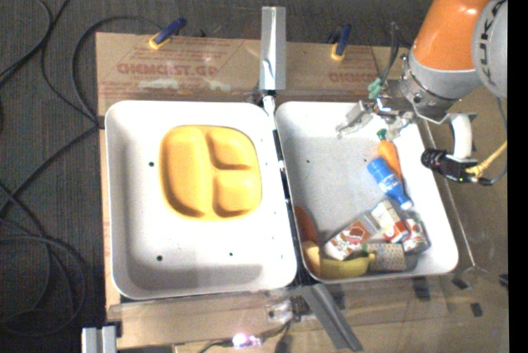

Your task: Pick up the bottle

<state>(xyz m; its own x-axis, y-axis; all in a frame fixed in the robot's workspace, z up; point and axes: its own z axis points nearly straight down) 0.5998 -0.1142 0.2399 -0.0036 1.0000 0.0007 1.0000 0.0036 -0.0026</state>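
Bananas [345, 265] lie at the right bin's [330, 178] six o'clock edge; the blue bottle [388, 182] rests toward three o'clock. Above, at twelve o'clock, the gripper [369, 119] hangs with jaws spread, holding nothing.

Blue bottle [388, 182] lying tilted in right bin; beside carrot

Grey arm [495, 21] with orange band [450, 13]; slim metallic claw [363, 116]; black cable

The arm reaches in from the right — gripper [373, 117] hanging low, wrist bent leftward.
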